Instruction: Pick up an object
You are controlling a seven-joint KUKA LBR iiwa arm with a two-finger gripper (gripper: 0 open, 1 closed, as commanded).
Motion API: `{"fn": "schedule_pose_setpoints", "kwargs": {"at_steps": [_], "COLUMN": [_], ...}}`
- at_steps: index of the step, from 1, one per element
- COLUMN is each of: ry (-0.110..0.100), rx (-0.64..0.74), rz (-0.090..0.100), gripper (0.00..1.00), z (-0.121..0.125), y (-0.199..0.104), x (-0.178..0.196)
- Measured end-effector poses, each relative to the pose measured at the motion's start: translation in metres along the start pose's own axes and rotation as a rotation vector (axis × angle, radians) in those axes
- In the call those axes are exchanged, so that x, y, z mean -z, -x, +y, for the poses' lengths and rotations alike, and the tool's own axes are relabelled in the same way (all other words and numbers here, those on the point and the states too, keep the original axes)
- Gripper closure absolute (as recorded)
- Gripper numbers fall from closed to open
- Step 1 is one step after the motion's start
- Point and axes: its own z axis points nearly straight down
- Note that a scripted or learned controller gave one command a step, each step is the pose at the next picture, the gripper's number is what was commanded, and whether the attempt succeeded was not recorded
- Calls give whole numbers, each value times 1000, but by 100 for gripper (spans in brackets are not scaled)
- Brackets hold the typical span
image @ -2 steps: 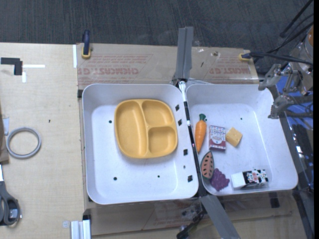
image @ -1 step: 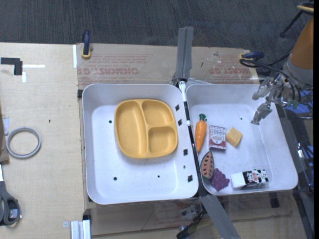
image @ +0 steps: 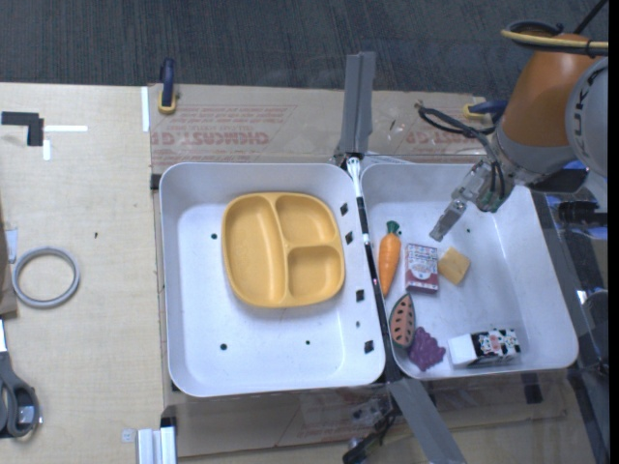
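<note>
1. The arm (image: 556,85) is bulky and rounded, with a broad orange band above the wrist.
2. Pale grey casing flanks the band.
3. Black cables (image: 450,122) loop beside it.
4. The gripper (image: 447,226) looks slim, grey, metallic.

- Two white bins (image: 193,356) are sitting side by side.
- One yellow divided plate (image: 283,249) is lying in the left bin.
- Six toy foods are lying in the right bin: one carrot (image: 389,262), one red packet (image: 422,266), one cheese cube (image: 455,266), one watermelon slice (image: 402,319), one grape bunch (image: 427,349), one milk carton (image: 486,346).
- One tape roll (image: 43,276) is resting on the bench.
</note>
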Motion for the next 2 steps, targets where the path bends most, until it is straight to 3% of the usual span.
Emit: {"fn": "schedule_pose_setpoints", "kwargs": {"at_steps": [1,2], "ry": [3,1], "rx": [51,318], "rz": [-5,-5], "gripper": [0,0], "z": [6,-39], "y": [-45,0], "x": [-41,-37]}}
